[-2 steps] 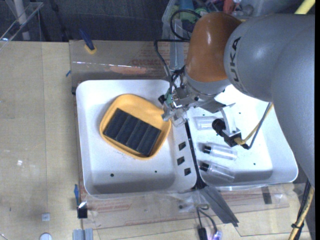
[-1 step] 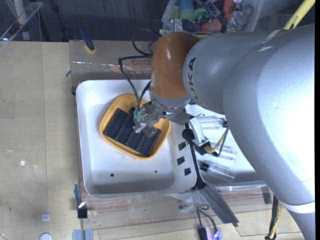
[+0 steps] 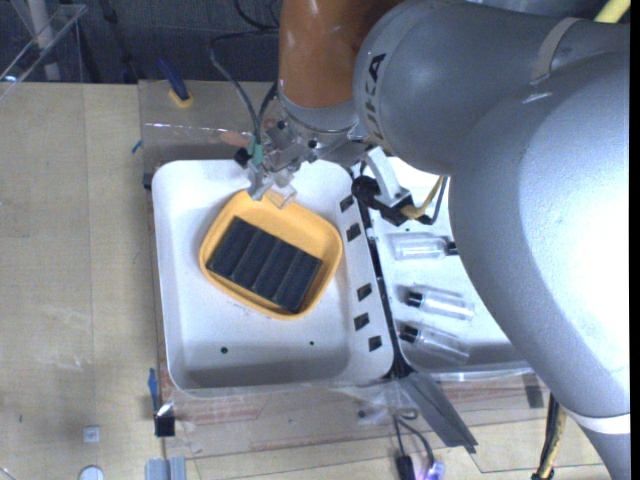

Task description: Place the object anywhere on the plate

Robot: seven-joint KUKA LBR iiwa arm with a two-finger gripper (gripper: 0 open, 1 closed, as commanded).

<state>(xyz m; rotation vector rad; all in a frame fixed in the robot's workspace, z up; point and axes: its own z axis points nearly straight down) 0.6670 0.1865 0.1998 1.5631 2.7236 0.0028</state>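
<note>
- Nearest to me, the front wall of the left bin (image 3: 260, 373) stood bare and white on the bench (image 3: 70, 268), leaving open floor in front of the plate.
- The yellow plate (image 3: 225, 233) lay flat in the middle of that bin, turned at a slant. It was a square dish with a dark ribbed insert (image 3: 265, 263) covering most of its well. I judged it was set there as the drop target, well inside the walls, so that a release from above would land on it.
- Off to the side, in the right bin (image 3: 480, 343), several small clear vials (image 3: 435, 303) lay on their sides near the divider, apart from one another.
- At the plate's far corner the gripper (image 3: 272, 183) hung straight down from the orange-banded wrist (image 3: 320, 38). Its tips were just over or touching the rim; I could not tell which.
- Something pale sat right at the tips, on or against that far rim. It may have been the object, but it was too small and blurred for me to name.
- Whether the fingers were clenched or released I could not tell, as the wrist hid them from above.
</note>
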